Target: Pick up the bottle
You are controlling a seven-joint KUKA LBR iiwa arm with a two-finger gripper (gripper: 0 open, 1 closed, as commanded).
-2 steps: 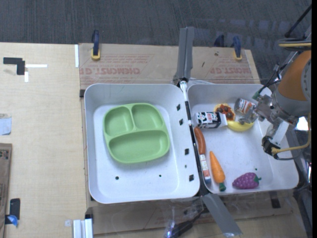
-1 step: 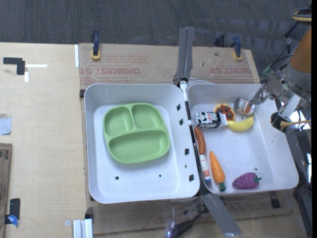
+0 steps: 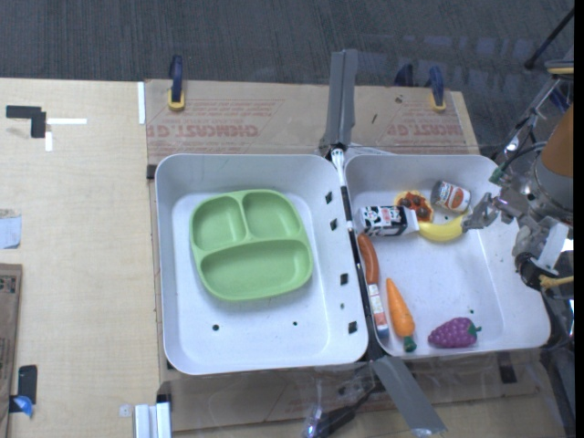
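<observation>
The claw (image 3: pixel 481 213) hangs at the right wall of the right bin (image 3: pixel 511 331), low over the floor, and grips nothing; whether it stands apart or together I cannot tell at this distance. The bottle (image 3: pixel 384 220), white with dark patches and lying on its side, rests well to the claw's left, near the divider between the bins. Between claw and bottle lie a banana (image 3: pixel 441 231), just beside the claw, a small can (image 3: pixel 451 196) slightly behind it, and an orange-and-red toy (image 3: pixel 413 205) touching or nearly touching the bottle. Risk, in my judgement: a straight approach would nudge the banana or toy, and the lying bottle could roll against the divider or slip from a poor grip on its rounded body. A sausage (image 3: pixel 368 258), a carrot (image 3: pixel 400 308) and a bunch of grapes (image 3: pixel 453 333) lie nearer the camera than the claw, clear of the likely path. The left bin (image 3: pixel 173 272) holds a green divided plate (image 3: pixel 252 244). Bins sit on cardboard (image 3: pixel 237 121) clamped to a pale wooden bench (image 3: pixel 73 208); dark carpet (image 3: pixel 274 16) lies beyond.
</observation>
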